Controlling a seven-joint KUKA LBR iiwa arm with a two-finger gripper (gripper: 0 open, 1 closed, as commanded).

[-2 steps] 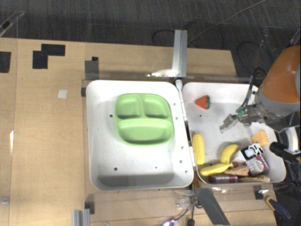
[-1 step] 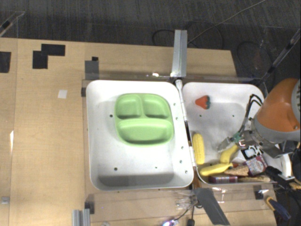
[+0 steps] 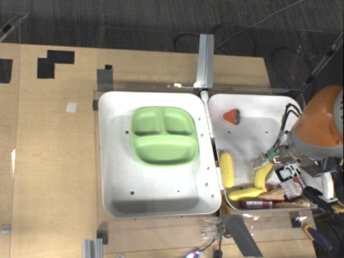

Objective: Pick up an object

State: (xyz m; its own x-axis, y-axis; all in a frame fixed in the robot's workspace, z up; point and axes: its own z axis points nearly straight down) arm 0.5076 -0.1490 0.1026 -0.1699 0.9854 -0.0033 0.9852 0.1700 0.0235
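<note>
Task thing: a yellow plastic banana (image 3: 262,175) is lying in the right shallow white bin (image 3: 252,109), its long axis tilting from lower left to upper right.
Neighbours: a yellow plastic corn cob (image 3: 227,169) is standing lengthwise just to its left; a second yellow banana (image 3: 243,193) is lying crosswise below; a red strawberry toy (image 3: 231,116) is sitting well apart near the far wall.
Surface: the left shallow white bin (image 3: 113,144) is carrying a green divided plastic plate (image 3: 163,135); both bins are resting on a pale wooden desk (image 3: 48,160), with dark carpet (image 3: 134,9) beyond.
Gripper: the gripper (image 3: 275,156) is hovering just beside the banana's upper end; whether it is apart or together cannot be told.
</note>
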